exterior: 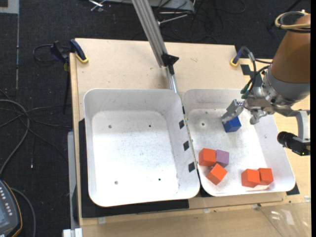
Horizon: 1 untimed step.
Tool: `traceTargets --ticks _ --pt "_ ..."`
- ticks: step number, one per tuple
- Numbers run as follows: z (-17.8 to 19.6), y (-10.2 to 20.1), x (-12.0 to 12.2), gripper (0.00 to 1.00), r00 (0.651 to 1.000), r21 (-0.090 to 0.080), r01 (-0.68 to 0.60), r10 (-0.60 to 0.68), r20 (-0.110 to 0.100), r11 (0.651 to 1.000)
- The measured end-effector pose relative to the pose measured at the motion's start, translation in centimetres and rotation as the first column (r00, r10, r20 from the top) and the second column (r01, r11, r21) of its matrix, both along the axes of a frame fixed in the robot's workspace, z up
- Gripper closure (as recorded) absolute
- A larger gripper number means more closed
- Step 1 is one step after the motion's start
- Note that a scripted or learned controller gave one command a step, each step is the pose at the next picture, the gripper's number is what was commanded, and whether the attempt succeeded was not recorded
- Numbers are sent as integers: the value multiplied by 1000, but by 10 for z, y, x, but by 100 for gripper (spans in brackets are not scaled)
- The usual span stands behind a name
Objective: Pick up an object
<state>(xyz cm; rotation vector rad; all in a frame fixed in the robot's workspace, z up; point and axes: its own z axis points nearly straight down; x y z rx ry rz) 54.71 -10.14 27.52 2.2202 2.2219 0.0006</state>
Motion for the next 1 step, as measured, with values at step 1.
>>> traceTargets --ticks 1 --pt "84 -17 -15 0 1000 -3 2 -2 9 1000"
